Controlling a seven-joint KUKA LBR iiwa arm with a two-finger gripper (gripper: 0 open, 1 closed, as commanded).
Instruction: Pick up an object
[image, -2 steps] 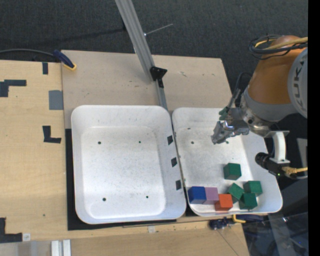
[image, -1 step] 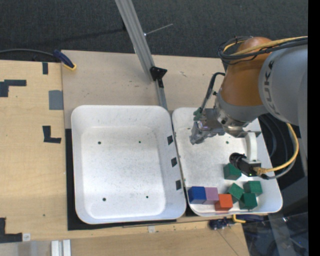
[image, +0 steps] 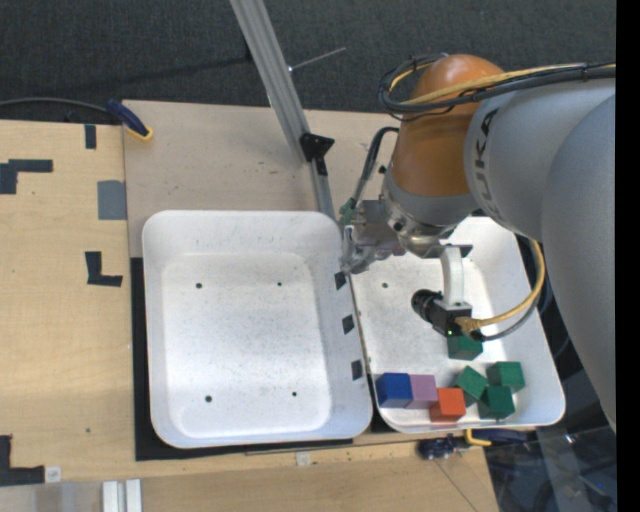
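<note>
My gripper hangs over the far left part of the right bin, close to the wall shared with the left bin. Nothing shows held in it. Loose blocks lie along the right bin's near edge: a blue block, a lilac block, an orange block and several green blocks. One green block sits a little farther in, towards the bin's middle. The blocks are well apart from the gripper, nearer the camera and to its right.
The left bin stands beside the right one on a black mat. A slanted grey metal post rises behind the bins, just behind the gripper. The big grey arm covers the right side of the right bin.
</note>
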